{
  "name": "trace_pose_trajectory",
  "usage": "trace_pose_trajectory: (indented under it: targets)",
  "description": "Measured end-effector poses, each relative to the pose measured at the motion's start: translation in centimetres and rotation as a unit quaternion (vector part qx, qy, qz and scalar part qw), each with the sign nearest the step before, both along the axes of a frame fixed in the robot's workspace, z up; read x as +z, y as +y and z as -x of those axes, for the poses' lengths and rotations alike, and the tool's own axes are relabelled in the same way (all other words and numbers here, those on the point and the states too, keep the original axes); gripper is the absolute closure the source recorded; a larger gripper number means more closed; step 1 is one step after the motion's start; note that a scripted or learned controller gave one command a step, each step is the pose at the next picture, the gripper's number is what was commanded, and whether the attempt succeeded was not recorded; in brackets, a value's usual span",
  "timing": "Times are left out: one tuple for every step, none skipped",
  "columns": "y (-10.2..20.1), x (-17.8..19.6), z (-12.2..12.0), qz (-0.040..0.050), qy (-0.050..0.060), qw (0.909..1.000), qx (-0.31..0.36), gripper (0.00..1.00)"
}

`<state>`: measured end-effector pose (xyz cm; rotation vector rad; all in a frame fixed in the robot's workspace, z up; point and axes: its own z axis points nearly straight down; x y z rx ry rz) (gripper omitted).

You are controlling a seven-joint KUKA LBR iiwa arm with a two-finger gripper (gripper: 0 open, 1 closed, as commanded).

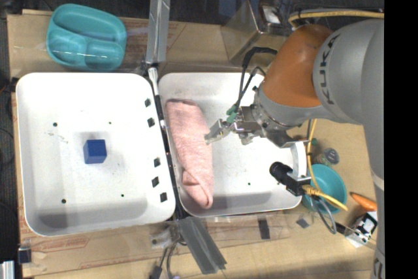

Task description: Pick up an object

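Pink cloth lay along the left side of the right bin; a blue cube sat in the left bin. Gripper hovered beside the cloth, its grip state unclear.

Pink cloth, rolled lengthwise, lying along left wall of right bin, centre of frame, running top to bottom. Small blue cube, upright, alone mid-floor in left bin, left of frame.
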<state>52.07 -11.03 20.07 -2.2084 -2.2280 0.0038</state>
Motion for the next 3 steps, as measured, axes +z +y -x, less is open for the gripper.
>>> trace_pose_trajectory:
  targets:
    - [-2.8,-10.6,-7.8,0.0009,-0.005,0.9991,0.042,0.0]
    - [0.4,-10.7,-13.7,0.0003,-0.003,0.9991,0.043,0.0]
    - [0.9,-10.4,-10.0,0.0008,-0.002,0.9988,0.048,0.0]
